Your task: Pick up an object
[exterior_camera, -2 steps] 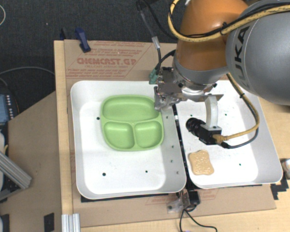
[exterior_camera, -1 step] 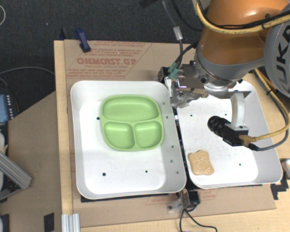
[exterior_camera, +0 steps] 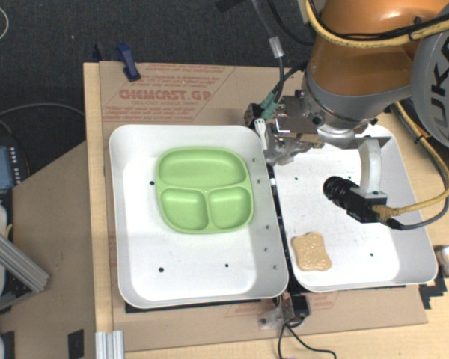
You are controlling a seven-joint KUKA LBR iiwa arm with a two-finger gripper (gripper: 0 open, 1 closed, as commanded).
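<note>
A tan, biscuit-like piece (exterior_camera: 311, 251) lies flat near the front left corner of the right bin (exterior_camera: 404, 264). A green three-compartment plate (exterior_camera: 204, 189) sits in the middle of the left bin (exterior_camera: 135, 253). My gripper (exterior_camera: 286, 137) hangs under the orange wrist at the back left corner of the right bin, close to the wall between the bins. It is well behind the tan piece and to the right of the plate. The wrist hides most of it, and I see nothing held in it.
A black cylinder (exterior_camera: 350, 197) with a yellow cable (exterior_camera: 415, 206) and a white bracket (exterior_camera: 371, 164) hangs over the middle of the right bin, apparently fixed to the arm. Brown cardboard (exterior_camera: 165, 88) lies under both bins. A blue clip (exterior_camera: 127, 60) sits at its back left.
</note>
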